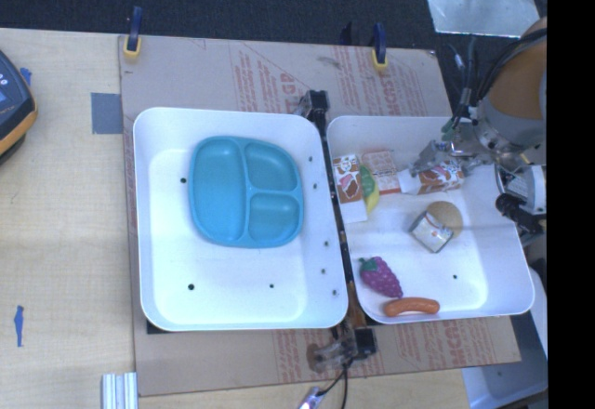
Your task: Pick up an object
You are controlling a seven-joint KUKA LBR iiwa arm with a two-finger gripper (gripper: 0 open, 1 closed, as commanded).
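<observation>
Bright, even overhead light, soft shadows, mild glare on white bins (pixel 149 212), slight overall softness

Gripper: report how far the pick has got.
Done: the arm has reached the right bin, the gripper low beside the snack packet. In hand: nothing visibly held. Left: grasping and lifting; grapes, sausage and can lie untouched.

A small red-and-white carton (pixel 441 178) lies on its side near the right bin's (pixel 493 300) far wall. It seems to be touching the gripper (pixel 444 149), though blur hides any contact.
</observation>
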